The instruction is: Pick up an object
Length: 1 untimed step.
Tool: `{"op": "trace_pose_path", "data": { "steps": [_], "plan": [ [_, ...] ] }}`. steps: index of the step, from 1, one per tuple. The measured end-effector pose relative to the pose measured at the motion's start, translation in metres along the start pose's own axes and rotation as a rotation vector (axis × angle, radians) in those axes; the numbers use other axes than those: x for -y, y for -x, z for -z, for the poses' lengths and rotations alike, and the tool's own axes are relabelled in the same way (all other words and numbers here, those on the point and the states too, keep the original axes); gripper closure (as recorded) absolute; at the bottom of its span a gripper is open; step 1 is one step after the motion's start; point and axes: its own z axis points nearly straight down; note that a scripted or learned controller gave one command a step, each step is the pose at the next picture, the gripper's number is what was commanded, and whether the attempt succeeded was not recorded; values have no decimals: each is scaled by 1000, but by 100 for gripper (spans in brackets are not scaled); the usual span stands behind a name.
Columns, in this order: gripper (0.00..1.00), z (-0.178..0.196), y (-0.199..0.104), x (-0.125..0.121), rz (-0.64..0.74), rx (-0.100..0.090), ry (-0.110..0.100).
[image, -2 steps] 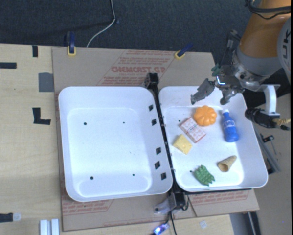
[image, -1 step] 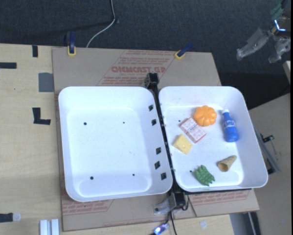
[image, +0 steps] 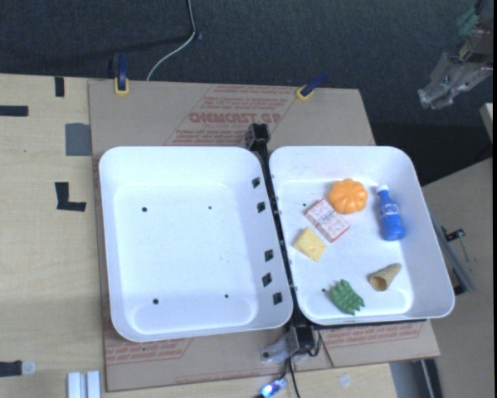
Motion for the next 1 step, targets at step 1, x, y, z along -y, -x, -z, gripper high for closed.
{"op": "trace_pose_path", "data": {
  "steps": [1],
  "plan": [
    [100, -51, -33, 13, 1, -4, -7]
  ]
}}
